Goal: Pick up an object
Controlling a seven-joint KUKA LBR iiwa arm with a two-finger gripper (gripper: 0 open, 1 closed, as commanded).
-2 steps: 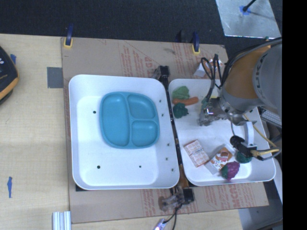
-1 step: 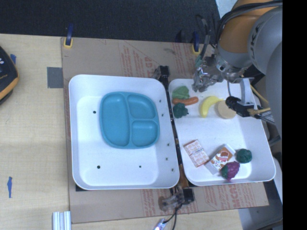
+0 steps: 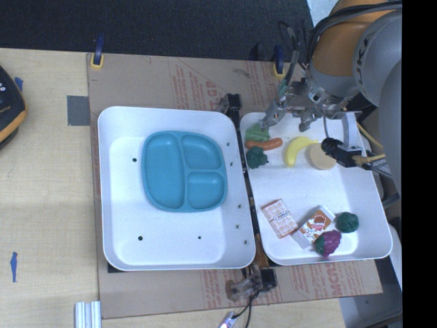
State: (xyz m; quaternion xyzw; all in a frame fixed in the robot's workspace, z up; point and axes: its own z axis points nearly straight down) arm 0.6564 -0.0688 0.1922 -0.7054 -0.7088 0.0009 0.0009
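Arm's upper part cut off at right edge. Gripper [image 3: 290, 115] sits over right bin's [image 3: 369, 203] far left corner, fingers spread w/ nothing between them, just above carrot [image 3: 263, 143] & green piece [image 3: 257, 157]. Banana [image 3: 295, 150], tan disc [image 3: 319, 157] nearby. Left bin [image 3: 119, 190] has blue divided tray [image 3: 184, 171].
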